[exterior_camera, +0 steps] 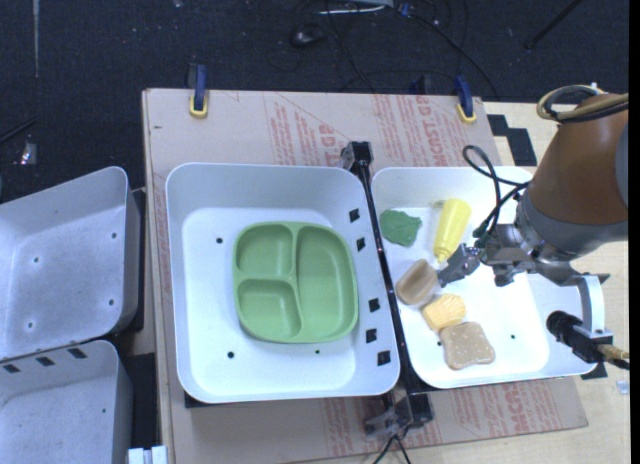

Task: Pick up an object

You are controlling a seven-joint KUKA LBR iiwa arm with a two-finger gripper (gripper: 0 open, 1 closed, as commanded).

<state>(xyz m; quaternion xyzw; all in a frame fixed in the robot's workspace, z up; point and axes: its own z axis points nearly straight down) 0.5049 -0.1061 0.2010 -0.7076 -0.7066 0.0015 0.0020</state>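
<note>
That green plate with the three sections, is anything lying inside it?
No, all three sections of the green plate look bare. It lies flat in the left bin, so whatever part of the bin floor is beneath it is covered.

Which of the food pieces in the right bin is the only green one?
The flat green piece, at the bin's far left, beside the yellow bottle. The other pieces are tan or yellow.

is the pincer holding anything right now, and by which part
Cannot be told. The pincer sits low in the right bin, close to the tan piece and the yellow bottle, but nothing is visibly between its fingers.
</note>
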